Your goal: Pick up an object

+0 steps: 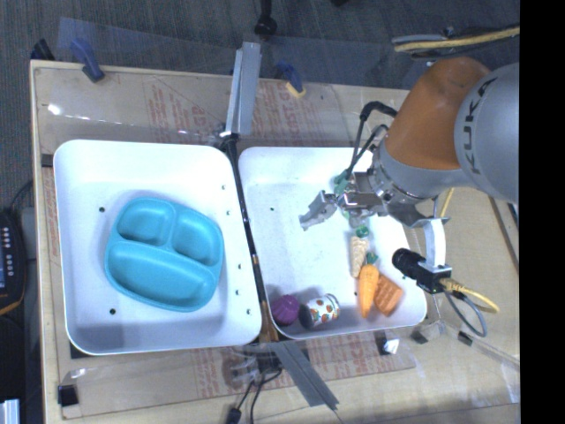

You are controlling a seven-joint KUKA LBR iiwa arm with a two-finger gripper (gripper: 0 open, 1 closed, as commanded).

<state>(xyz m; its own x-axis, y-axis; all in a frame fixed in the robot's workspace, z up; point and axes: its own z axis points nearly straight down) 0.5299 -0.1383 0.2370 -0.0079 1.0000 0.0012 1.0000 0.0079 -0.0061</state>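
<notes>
Claw (pixel 316 210) of grey metal hangs over the middle of the right bin (pixel 282 237), its fingers pointing toward nine o'clock; they blur into one pale shape, and whether they are apart or together cannot be told. Nothing is visible between them.

Nearest the viewer, along the bin's six o'clock wall, a purple fruit-like toy (pixel 285 308) lies beside a small printed can (pixel 321 311) on its side; the two look to be touching. The can's label is too small to read. At four o'clock from the claw an orange carrot toy (pixel 367 290) lies lengthwise, tip toward the near wall, with a second orange piece (pixel 389 297) pressed against its right side. What that second piece is cannot be made out. Just above the carrot a pale, knobbly piece (pixel 357 254), perhaps a corn cob, runs up under the wrist, its top end hidden by the arm's fittings. A black cylinder (pixel 418 269) on the arm's mount overlaps the bin's right rim.

At nine o'clock, well apart from the claw, the left bin (pixel 79 175) holds a blue divided tray (pixel 165 252) with three compartments.

Farther back, the orange band (pixel 437 117) and grey arm (pixel 494 131) cover the right bin's far corner and are cut off at the right.
</notes>
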